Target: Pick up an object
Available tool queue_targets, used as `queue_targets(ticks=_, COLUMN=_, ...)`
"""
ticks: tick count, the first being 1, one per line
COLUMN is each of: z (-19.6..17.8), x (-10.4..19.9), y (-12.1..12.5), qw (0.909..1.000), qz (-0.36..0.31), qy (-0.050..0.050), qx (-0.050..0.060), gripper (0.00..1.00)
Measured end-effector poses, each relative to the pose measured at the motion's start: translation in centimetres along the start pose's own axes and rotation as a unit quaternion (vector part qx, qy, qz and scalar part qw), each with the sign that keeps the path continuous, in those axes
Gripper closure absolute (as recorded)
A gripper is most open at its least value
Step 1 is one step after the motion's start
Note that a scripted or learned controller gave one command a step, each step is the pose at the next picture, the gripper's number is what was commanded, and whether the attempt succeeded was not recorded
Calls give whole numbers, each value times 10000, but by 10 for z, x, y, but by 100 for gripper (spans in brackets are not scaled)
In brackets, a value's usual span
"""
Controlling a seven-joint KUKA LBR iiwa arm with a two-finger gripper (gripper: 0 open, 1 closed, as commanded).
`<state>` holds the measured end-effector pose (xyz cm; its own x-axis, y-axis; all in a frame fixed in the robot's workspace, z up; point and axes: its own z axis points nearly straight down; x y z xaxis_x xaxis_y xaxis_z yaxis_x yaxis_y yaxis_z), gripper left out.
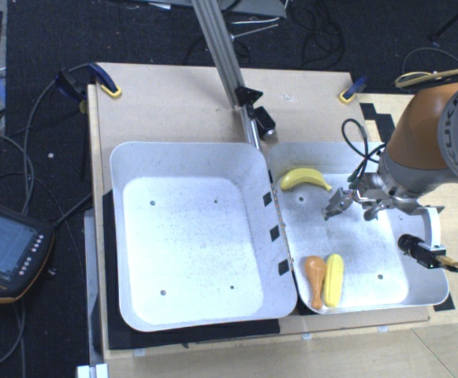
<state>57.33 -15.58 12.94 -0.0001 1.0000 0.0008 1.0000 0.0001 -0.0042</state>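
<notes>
The banana (304, 179) lies in the right bin (386, 290), in its upper left corner, near the middle of the frame. Its long axis runs across the picture, left to right, and it curves like an arch with both tips turned down toward the lower edge. It is plain yellow and smooth.

Two more things lie side by side at the lower left of the same bin, touching each other: an orange drumstick-shaped toy (316, 278) and a yellow corn cob (333, 279). Both have their long axes running up and down the picture; the orange toy's rounded end is at the top and its narrow end points down.

The claw (340, 205) hangs over the right bin, just right of and below the banana, apart from it. Nothing sits between its fingers; whether they are released or clenched cannot be told from here.

The left bin (189, 235) is white and speckled, with rounded corners. Both bins rest on a pale wooden surface (173, 101) with yellow and blue clamps (102, 81) at its upper corners. Around it the floor (39, 30) is dark carpet strewn with cables, and a handheld control pad (4, 246) lies at the left edge of the frame.
</notes>
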Motion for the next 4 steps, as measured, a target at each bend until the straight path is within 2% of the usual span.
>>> queue_targets(ticks=1, z=36, x=0, y=0, qw=10000, qz=0, qy=-2, qx=-8, gripper=0)
queue_targets(ticks=2, z=24, x=0, y=0, qw=10000, qz=1, qy=-4, qx=-20, gripper=100)
queue_targets(ticks=3, z=-36, x=5, y=6, qw=10000, qz=-3, qy=-7, qx=-43, gripper=100)
queue_targets(ticks=4, z=-78, x=8, y=5, qw=10000, qz=-2, qy=-6, qx=-36, gripper=100)
